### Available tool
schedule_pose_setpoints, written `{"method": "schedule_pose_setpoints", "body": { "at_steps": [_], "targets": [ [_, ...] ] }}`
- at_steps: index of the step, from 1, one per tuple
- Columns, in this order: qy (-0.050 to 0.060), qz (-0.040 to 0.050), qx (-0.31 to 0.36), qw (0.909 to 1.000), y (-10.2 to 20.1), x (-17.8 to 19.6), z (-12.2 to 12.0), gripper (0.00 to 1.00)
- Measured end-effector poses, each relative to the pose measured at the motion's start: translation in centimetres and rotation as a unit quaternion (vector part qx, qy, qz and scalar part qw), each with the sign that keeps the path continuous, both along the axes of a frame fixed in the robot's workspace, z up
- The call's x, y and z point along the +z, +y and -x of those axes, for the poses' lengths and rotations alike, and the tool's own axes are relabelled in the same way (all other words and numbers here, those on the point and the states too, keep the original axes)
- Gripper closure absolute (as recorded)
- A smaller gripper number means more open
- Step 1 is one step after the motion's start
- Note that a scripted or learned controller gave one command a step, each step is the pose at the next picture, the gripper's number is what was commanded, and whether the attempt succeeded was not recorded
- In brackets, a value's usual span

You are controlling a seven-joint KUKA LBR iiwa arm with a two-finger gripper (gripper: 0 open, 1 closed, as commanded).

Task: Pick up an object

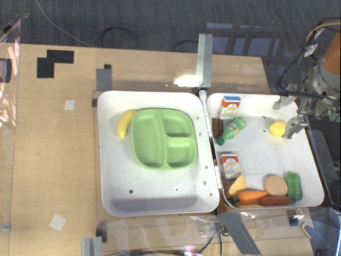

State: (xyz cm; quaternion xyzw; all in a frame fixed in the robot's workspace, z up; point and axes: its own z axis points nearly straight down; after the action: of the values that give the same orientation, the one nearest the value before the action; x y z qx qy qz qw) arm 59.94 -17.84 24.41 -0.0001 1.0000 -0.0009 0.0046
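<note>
Camera view: I am watching the lemon point(277, 128) sitting loose on the right bin's point(309, 164) floor, near its far right wall. The gripper point(296, 122) is hovering just beside it; I cannot tell how the pincer is set. Risk, as I am judging it: round fruit rolling off toward the green bottle point(230, 130), or the gripper clipping the wall.

Single fixed camera above bench point(53, 159), looking down at slant, moderately far. Both white bins point(114, 196) in frame; arm point(327, 71) enters from right edge.
</note>
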Motion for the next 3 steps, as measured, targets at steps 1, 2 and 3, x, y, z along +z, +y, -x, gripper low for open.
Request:
{"method": "schedule_pose_setpoints", "body": {
  "at_steps": [1, 2, 3],
  "targets": [
    [0.004, -0.001, 0.133, 0.9911, -2.1, -14.6, 2.6, 0.0],
    [-0.003, 0.0023, 0.262, 0.965, 6.1, -15.4, 1.5, 0.0],
    [-0.003, 0.0016, 0.196, 0.9805, 9.6, -15.4, -0.5, 0.0]
  ]
}}
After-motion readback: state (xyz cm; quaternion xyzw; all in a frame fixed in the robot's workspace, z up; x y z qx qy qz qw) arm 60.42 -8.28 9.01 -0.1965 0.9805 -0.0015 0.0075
